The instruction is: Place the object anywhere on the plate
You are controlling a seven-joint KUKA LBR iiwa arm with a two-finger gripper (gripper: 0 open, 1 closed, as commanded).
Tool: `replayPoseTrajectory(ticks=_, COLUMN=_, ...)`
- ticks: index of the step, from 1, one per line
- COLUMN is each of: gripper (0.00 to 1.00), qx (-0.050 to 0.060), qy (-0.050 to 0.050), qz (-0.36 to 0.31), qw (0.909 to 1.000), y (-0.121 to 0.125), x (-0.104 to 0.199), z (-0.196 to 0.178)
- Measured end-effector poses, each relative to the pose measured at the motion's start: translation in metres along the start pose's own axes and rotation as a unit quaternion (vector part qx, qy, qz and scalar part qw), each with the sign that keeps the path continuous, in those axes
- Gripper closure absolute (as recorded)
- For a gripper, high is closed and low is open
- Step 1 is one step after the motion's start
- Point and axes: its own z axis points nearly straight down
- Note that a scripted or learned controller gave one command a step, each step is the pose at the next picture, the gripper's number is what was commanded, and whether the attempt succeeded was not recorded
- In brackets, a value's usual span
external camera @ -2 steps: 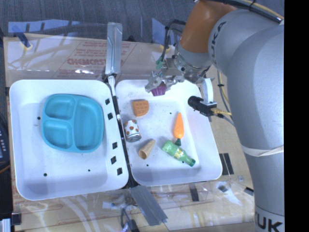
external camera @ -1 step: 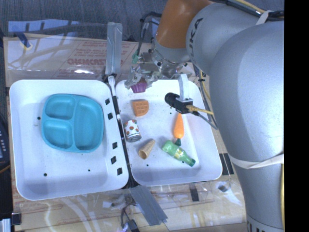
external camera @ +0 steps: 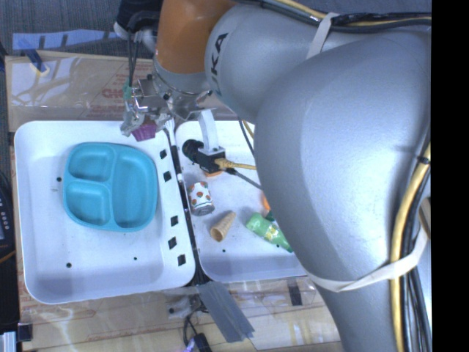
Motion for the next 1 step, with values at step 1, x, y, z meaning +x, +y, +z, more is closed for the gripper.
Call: replayPoseTrajectory(ticks=1, gripper=0.0, qx=0.0, qy=0.0, qz=0.001, qw=1.0, y=0.0, x=-0.0018, z=-0.0002)
